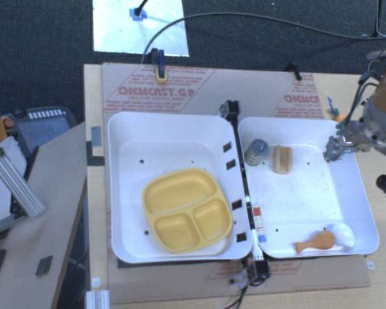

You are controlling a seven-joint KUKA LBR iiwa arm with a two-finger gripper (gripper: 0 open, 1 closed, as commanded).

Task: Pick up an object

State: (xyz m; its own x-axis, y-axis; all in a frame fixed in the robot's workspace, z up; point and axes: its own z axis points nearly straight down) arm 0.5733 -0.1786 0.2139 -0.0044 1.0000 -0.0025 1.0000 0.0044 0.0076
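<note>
Bread roll (282, 159) left of gripper (333, 149)

The arm (385, 102) is cut off by the picture's right edge. Its tool (334, 148) is too small and blurred to read. The white object (343, 234) stays unidentifiable, partly overlapping the bin's rim.

one fixed camera above the bench (64, 172) | looks down at a slant | far enough back to take in both white bins (174, 134) whole, plus dark floor beyond | arm (383, 114) enters from right
</note>
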